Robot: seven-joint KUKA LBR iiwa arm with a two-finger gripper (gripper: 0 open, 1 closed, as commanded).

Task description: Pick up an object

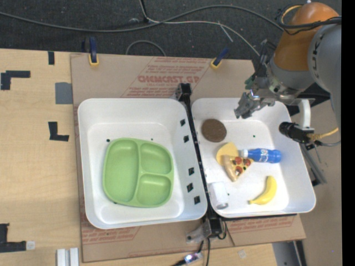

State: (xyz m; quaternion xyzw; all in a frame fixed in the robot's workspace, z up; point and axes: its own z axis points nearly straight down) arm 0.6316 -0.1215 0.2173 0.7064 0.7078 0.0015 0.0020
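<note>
At the right bin's (299, 204) 1 o'clock corner hangs the pincer (244, 111), holding nothing; its opening I cannot tell. The nearest object, a brown cookie (213, 129), lies flat at its 8 o'clock and could slip a pinch.

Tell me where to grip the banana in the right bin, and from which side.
Grip the banana across its thick middle, coming straight down from above. It lies flat on the bin floor, curving up toward the right wall, with bare floor either side of that middle. The gripper hangs over the far side.
</note>
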